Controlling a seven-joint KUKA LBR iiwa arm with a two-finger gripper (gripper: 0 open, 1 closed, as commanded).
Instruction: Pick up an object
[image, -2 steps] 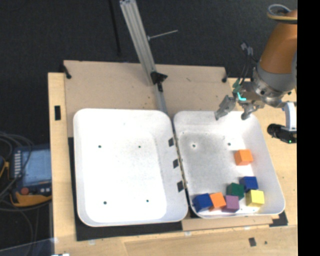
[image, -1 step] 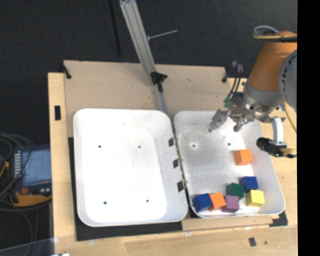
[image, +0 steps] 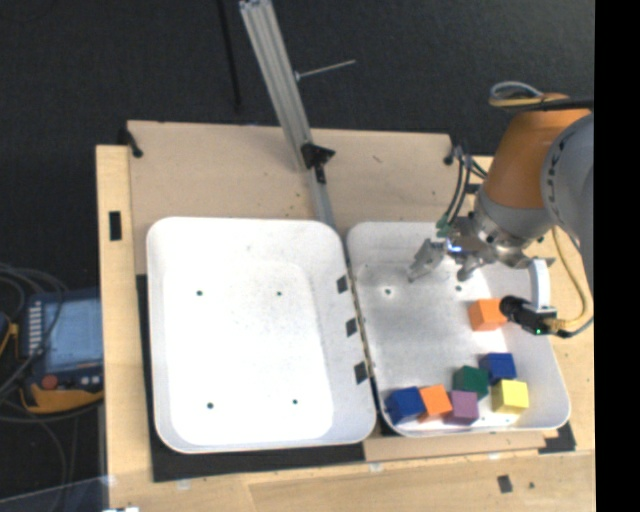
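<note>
Seven small coloured blocks lie in the right-hand shallow white plastic bin (image: 400, 250), one of two bins side by side on a pale wooden counter (image: 220, 170). The left-hand white bin (image: 170, 300) sits just beside it. An orange cube (image: 486, 314) rests alone by the right wall, about midway between far and near. The rest crowd the near right corner: a blue cube (image: 498, 366) and a yellow cube (image: 512, 395) on the right, a dark green block (image: 470, 380) beside them, and a near row of a purple cube (image: 464, 405), a second orange cube (image: 436, 401) and a second blue cube (image: 404, 404), these last three touching or nearly so.

The grey arm with its orange band (image: 530, 150) reaches in from the right. Its two-finger gripper (image: 447, 256) hangs over the far part of the right bin, spread and holding nothing, the fingers pointing down over bare white floor. No block lies beneath it; the lone orange cube is the closest, off to its right and nearer the viewer.

The likely failure is a closing on empty floor, because the gripper is not above any block. A reach for the lone orange cube risks pressing a finger against the bin wall. A descent into the corner cluster risks a finger landing on top of a neighbour, or pushing blocks aside, because the gaps there look too tight for a finger.
</note>
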